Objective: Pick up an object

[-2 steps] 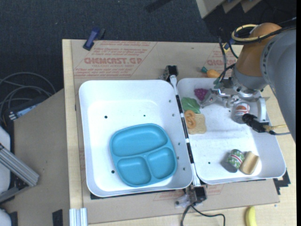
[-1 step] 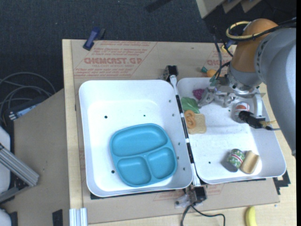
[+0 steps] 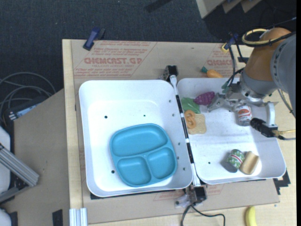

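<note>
On the table (image 3: pixel 70 126), the left bin (image 3: pixel 94 102) holds a blue divided tray (image 3: pixel 142 153). The right bin (image 3: pixel 273 159) holds purple grapes (image 3: pixel 205 98), a green piece (image 3: pixel 190 104), a pretzel on a cracker (image 3: pixel 194 122), a small can (image 3: pixel 234 159) touching a bread roll (image 3: pixel 250 163). My arm (image 3: pixel 263 60) reaches in from the right; my pincer (image 3: pixel 243 114) hangs over the right bin's far side, its spread beyond telling.

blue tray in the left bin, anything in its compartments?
Empty. The blue tray lies flat in the left bin; all three compartments show bare blue plastic, with nothing on it.
</note>
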Robot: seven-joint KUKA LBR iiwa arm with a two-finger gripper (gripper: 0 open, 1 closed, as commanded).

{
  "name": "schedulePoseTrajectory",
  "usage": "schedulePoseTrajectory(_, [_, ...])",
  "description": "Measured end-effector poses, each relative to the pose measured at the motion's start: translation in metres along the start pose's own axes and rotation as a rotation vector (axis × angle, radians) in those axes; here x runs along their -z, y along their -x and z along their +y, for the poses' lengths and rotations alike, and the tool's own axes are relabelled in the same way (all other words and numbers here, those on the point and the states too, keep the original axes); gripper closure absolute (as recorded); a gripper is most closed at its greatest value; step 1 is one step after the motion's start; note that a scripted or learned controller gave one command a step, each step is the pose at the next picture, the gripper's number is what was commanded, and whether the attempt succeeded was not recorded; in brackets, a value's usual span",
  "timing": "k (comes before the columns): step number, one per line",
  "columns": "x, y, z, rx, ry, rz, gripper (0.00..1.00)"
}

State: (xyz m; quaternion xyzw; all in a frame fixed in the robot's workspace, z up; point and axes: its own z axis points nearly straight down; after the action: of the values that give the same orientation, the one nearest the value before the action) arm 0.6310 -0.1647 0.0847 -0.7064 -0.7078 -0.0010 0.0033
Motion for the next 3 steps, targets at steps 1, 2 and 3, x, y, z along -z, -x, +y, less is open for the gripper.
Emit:
schedulePoseTrajectory(1, [-0.003, -0.05, 0.026, 0.0, -0.047, -0.008, 0.0])
schedulePoseTrajectory(2, [-0.001, -0.063, -0.011, -0.003, 0.002, -0.005, 0.0])
schedulePoseTrajectory(3, [-0.003, -0.067, 0.03, 0.002, -0.029, -0.002, 0.0])
